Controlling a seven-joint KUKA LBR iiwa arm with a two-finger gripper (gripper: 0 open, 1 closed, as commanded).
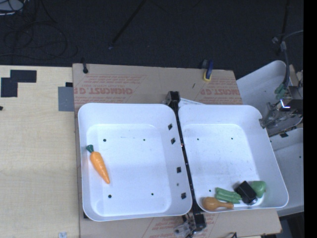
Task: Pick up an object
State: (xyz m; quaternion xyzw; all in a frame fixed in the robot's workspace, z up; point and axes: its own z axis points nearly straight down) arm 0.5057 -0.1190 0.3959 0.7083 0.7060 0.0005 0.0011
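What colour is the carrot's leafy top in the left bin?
Green, on the orange carrot, seen in the camera view.

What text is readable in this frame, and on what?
Red print on the cardboard sheet behind the bins, upside down: looks like "CHEMCRZT GP", though the letters are blurred and uncertain.
Red print on the cardboard's front edge below the left bin: too small and cut off to read.
No readable text on the bins, the toy carrot or the items in the right bin.
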